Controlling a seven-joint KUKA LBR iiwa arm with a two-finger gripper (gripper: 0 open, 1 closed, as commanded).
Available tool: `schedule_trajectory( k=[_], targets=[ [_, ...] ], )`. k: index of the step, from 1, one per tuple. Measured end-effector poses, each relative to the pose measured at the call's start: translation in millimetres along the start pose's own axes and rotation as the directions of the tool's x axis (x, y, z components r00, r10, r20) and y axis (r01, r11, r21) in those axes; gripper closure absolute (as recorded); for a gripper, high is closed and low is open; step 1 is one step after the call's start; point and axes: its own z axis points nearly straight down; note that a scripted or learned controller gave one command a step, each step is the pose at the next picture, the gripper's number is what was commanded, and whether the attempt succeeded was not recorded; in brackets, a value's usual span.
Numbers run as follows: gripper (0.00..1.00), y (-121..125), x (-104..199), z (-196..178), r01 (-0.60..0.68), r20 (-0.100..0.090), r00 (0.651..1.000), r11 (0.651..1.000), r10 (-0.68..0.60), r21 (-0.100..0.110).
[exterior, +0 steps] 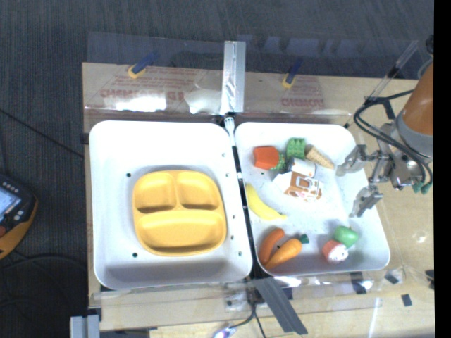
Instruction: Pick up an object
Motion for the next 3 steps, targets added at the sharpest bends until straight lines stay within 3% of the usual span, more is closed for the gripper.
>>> schedule_trajectory(
  k=[1, 2, 3],
  targets=[
    [0.00, 38.4, -36.8, 118.1, 0.130, 0.001, 0.991, 0.991, -0.130, 0.001],
    [0.00, 68.9, -45.0, 138.1, -0.115, 0.010, 0.993, 0.993, 0.115, 0.003],
    [0.00, 66.9, -111.4, 138.5, -0.167, 0.016, 0.986, 0.986, 0.167, 0.000]
  ],
)
